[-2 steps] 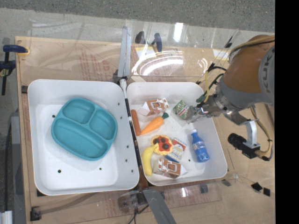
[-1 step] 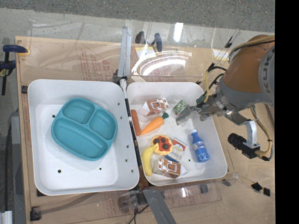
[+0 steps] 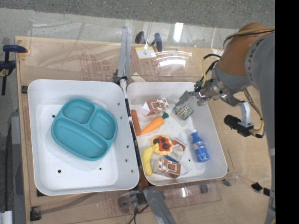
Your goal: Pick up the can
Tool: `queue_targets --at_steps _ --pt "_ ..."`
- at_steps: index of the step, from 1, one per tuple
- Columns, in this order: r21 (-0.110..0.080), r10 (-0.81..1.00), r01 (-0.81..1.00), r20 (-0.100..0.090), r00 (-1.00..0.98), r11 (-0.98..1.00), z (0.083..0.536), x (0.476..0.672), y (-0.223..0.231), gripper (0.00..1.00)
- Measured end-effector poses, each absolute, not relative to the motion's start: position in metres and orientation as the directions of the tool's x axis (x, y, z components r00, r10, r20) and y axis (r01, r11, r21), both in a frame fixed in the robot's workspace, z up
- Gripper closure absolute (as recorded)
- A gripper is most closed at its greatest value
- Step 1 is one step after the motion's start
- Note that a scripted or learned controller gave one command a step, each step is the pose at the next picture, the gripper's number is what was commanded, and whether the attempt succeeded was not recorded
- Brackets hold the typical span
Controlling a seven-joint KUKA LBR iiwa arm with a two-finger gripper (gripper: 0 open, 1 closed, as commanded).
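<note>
The can (image 3: 183, 111) is small, green and white, and lies tilted in the upper right part of the right bin (image 3: 217, 146). My gripper (image 3: 186, 100) reaches in from the right and sits directly over the can's upper edge, touching it or nearly so. The view does not show whether the can rests on the bin floor or is raised a little. The grey arm with its orange band (image 3: 243, 50) stands over the bin's far right corner.
The right bin also holds a small carton (image 3: 154, 107), a carrot (image 3: 152, 125), a reddish stick (image 3: 135, 121), a banana (image 3: 147, 160), a blue bottle (image 3: 199, 146) and some packets (image 3: 169, 167). A teal divided plate (image 3: 84, 128) lies in the left bin (image 3: 42, 171).
</note>
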State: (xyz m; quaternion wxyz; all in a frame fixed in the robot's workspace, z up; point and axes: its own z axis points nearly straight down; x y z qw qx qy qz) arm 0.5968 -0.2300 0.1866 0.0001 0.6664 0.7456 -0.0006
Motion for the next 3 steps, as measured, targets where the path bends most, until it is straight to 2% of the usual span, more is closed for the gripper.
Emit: queue_targets --at_steps 1,2,3 --pt "-0.003 0.996 0.996 0.002 -0.087 0.087 0.087 0.643 -0.258 0.00" --pt "-0.001 0.996 0.996 -0.001 -0.092 0.092 0.100 0.645 -0.258 1.00" --pt "0.004 0.989 0.989 -0.003 -0.147 0.147 0.221 0.654 -0.262 1.00"
